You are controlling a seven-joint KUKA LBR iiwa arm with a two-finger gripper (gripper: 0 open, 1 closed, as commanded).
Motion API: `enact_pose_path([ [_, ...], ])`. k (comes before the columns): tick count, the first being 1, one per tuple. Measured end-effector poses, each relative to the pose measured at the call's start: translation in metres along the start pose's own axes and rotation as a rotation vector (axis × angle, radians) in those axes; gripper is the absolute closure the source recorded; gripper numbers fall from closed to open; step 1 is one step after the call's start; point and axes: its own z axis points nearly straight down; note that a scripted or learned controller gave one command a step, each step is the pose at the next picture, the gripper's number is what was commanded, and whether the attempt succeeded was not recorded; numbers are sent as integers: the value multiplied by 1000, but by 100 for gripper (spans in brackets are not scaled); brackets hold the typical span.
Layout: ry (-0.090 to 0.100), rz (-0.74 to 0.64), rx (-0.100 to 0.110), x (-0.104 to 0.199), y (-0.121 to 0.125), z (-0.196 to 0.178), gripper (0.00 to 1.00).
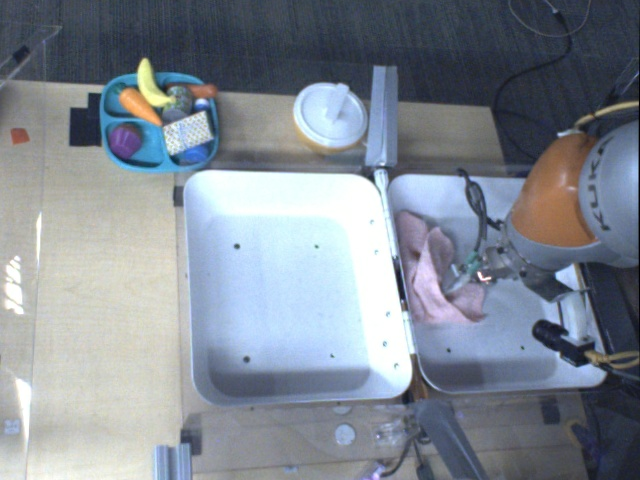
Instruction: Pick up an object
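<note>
A crumpled pink cloth point(432, 273) lies in the right bin point(500, 363), against its left wall. My gripper point(466, 271) reaches in from the right and is down at the cloth's right edge, touching or just above it. The arm's grey wrist and orange band point(560, 203) hang over the bin's right half and hide part of its floor.
The left bin point(290, 288) sits beside the right one, sharing a raised divider. Behind the bins stand a blue tray of toy food point(158, 120) at back left and a white lidded container point(331, 115). A metal post point(381, 118) rises between the bins at the back.
</note>
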Motion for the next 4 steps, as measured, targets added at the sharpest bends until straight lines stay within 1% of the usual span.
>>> enact_pose_path([
  [1,-3,-1,-11,-1,4,-14,100],
  [2,-4,-1,-11,-1,4,-14,0],
  [3,0,45,2,1,89,2,0],
  [4,3,-73,7,-18,60,0,0],
])
